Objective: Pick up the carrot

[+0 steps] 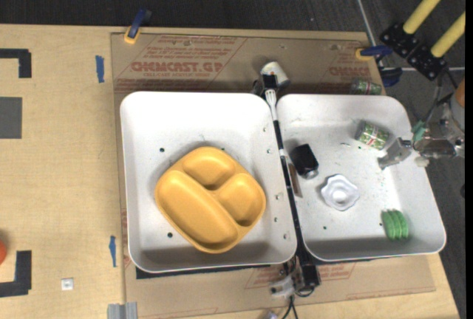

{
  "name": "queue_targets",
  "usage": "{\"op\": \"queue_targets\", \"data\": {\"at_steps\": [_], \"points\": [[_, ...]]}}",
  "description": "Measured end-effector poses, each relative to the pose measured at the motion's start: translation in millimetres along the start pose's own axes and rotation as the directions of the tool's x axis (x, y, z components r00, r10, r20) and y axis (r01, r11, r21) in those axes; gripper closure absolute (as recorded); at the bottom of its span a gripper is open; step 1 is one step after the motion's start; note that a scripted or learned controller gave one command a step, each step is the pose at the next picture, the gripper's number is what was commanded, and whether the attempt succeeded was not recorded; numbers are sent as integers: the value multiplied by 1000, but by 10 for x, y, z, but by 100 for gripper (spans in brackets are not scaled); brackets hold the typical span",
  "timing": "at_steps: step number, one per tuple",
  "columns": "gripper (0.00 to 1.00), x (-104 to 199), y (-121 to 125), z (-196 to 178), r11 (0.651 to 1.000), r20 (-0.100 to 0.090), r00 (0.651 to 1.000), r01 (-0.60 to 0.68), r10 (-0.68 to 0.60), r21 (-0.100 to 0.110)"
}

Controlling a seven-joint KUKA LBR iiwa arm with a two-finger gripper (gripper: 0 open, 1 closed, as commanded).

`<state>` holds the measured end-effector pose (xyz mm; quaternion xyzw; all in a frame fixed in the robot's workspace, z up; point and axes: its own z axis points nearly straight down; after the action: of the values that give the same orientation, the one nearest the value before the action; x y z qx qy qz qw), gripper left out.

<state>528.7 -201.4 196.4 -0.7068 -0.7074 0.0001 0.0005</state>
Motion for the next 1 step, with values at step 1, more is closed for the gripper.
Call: {"op": "queue_targets", "data": {"at_steps": [1], "points": [[0,890,-237,805,988,-1,988,-153,153,1]]}}
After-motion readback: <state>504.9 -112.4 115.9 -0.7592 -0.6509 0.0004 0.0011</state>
